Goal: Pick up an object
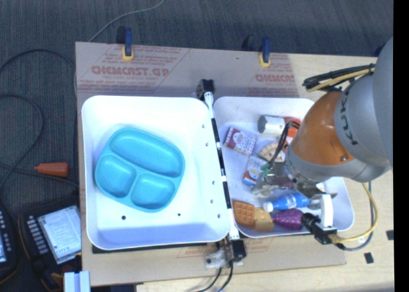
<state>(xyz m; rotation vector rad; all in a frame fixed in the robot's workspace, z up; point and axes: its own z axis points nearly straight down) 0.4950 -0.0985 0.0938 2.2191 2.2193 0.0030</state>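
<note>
**Arm low over the right bin's clutter; jaw state not readable**

The arm reaches in from the right and its orange wrist band sits directly above the right bin. The gripper points down and to the left into the pile, its tip near the bin's centre. The wrist hides it from above, so I cannot tell whether the jaws stand open or closed, and nothing is seen between them.

Candidate objects lie close around the tip. A small blue-and-white packet lies just left of it. A blue bottle lies just below, its long axis running left to right. Beneath that rest a purple grape-like toy and a waffle-patterned piece. A red-and-white carton and a white cylinder lie further up.

Judgement: the packet appears to be the nearest target, lying left of the tip.

The left bin carries a blue divided tray, well apart from the arm.
</note>
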